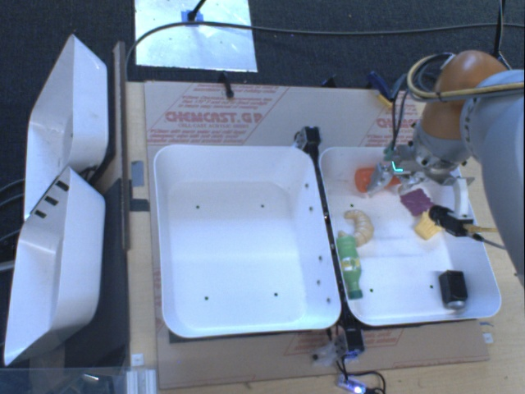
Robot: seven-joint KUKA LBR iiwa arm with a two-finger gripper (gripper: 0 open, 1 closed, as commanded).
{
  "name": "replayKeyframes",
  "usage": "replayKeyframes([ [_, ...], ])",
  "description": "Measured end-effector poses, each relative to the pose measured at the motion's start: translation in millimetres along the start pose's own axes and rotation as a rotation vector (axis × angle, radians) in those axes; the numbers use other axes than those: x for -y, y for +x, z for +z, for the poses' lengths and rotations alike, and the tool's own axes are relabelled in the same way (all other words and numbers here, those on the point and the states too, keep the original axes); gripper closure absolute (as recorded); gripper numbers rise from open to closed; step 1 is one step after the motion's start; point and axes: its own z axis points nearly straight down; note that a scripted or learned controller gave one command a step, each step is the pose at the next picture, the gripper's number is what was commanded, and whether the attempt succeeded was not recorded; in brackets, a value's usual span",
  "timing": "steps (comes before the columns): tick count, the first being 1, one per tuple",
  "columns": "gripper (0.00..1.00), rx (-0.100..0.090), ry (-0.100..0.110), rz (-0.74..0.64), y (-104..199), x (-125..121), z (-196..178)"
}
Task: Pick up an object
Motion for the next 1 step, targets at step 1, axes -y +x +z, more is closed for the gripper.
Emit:
replayKeyframes([
  [1,1.0,-0.001,0.002,0.0,0.4,0.4,-10.0],
])
